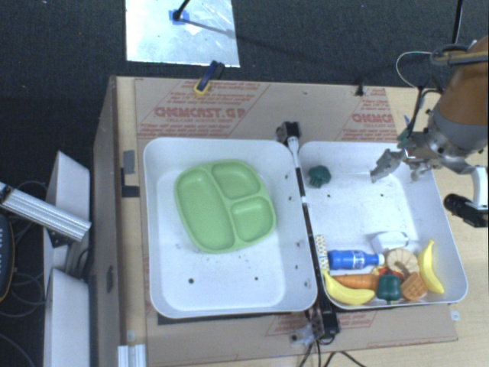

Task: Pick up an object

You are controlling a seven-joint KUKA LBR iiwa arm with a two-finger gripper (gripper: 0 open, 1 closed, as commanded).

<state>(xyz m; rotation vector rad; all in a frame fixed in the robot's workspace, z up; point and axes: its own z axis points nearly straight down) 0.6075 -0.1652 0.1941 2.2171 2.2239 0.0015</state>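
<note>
A: Starting at the pincer (pixel 403 161), it hangs over the far right part of the right bin (pixel 359 205), its two fingers spread apart with nothing between them. One fingertip (pixel 378 172) points left toward the bin's middle.

B: And the arm (pixel 462 105) behind it?

A: It comes in from the right, grey at the wrist with the orange band above, cables looping over it near the top right corner.

B: What's closest to it?

A: A small dark green lump (pixel 318 176) lies near the bin's far left corner, well apart from the open fingers. The rest sits bunched at the near edge: a blue and white bottle (pixel 353 260) lying on its side, a carrot (pixel 357 281) just beside it, a yellow banana (pixel 345 294) curving under them, a second banana (pixel 430 267) at the right, a dark green pepper (pixel 388 287) between, and round tan pieces I can't make out well.

B: The left bin (pixel 176 281)?

A: It holds a light green divided plate (pixel 225 205), three compartments, lying flat near its middle.

B: And the surroundings?

A: Both bins rest on a brown printed cardboard sheet (pixel 229 105) covering the table. A yellow and blue clip (pixel 208 79) sits at its far edge. Beyond is dark carpet (pixel 53 52) with a shiny square panel (pixel 182 21) on it. A metal rail (pixel 42 211) juts in at the left.
</note>
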